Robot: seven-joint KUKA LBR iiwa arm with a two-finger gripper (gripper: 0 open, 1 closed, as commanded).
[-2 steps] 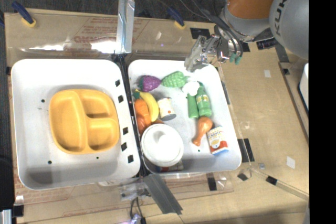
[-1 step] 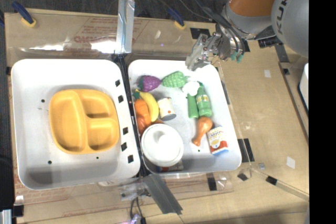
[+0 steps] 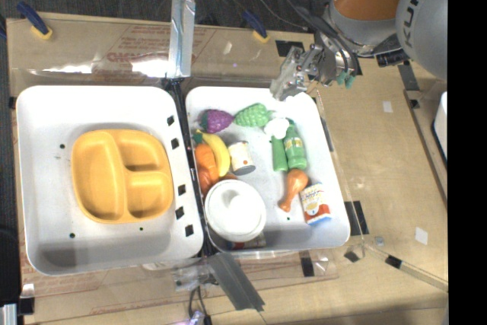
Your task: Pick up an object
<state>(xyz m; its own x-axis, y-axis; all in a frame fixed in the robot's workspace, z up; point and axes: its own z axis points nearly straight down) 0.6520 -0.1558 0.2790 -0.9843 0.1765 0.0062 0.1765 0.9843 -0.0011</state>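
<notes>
While the claw point(image 3: 288, 84) hangs over the right bin's point(image 3: 335, 202) one-o'clock rim, I cannot tell its state. A white bowl point(image 3: 235, 209) at six o'clock hides whatever lies beneath. Right of centre, the green bottle point(image 3: 290, 150) lies flat, long axis pointing twelve to six, cap toward twelve.

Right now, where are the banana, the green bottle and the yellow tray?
banana point(image 3: 220, 152): camera view, middle of its curve.
green bottle point(image 3: 295, 150): camera view, its body.
yellow tray point(image 3: 90, 186): camera view, left compartment.
</notes>
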